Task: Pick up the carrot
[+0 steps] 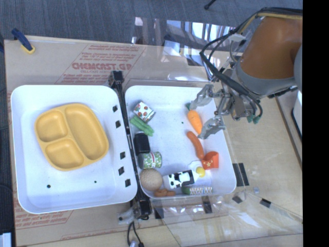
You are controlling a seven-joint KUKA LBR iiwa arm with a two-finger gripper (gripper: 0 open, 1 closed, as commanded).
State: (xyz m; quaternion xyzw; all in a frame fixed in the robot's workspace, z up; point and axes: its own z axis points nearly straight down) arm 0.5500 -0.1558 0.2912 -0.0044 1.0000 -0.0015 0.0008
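The carrot (195, 121), short and orange with a green stub at its top end, lies in the right bin (169, 94) toward that bin's right side. My gripper (206, 113) hangs over the same spot, coming in from the right. Its fingers are open, one fingertip (201, 99) just above the carrot's top end and the other (211, 128) just to the right of its lower end. The carrot lies at the left edge of the gap between them, flat on the bin floor and not held.
A longer orange-red piece (196, 144) and a red block (211, 160) lie just below the carrot. Cans (150, 160), a green pod (141, 125), a patterned box (144, 110), a brown ball (150, 179) and a cow toy (180, 179) crowd the bin's left and front. A yellow divided plate (69, 135) sits in the left bin.
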